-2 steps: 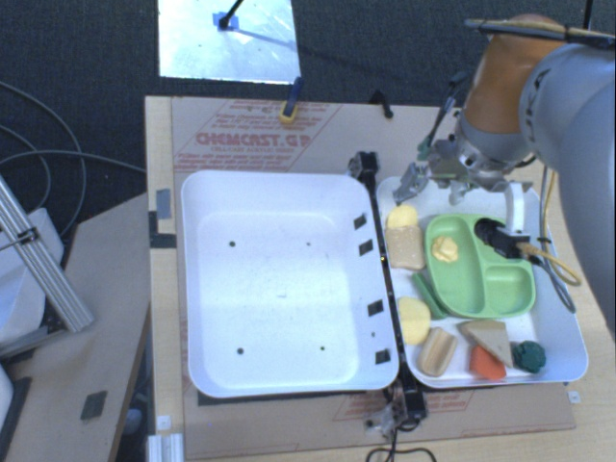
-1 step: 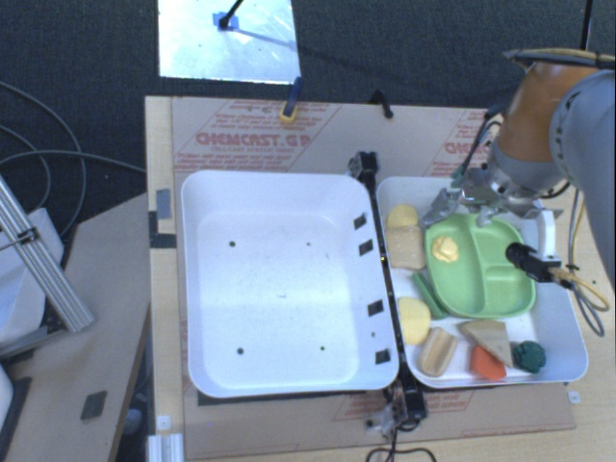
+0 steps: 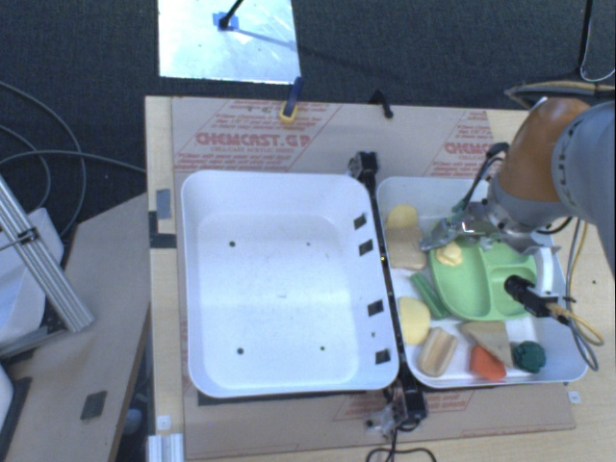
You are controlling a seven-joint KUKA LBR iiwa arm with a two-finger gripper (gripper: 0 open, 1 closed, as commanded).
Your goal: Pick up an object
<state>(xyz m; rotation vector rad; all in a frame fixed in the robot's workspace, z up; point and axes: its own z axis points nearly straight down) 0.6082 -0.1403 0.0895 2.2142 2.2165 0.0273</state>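
Observation:
My gripper hangs low over the upper middle of the right bin, with the arm reaching in from the right. Just under it lies a small yellow piece, on the upper edge of a green dish; I cannot see whether the gripper touches or holds it. Left of the gripper lie a yellow lump and a beige block. Along the bin's front lie a yellow ball, a bread-coloured roll, a tan wedge, an orange carrot and a dark green lump.
The left bin stands beside the right one, and their walls meet along a line of black clips. Both bins rest on a cardboard sheet. A grey bracket and cables lie off the bench at the left.

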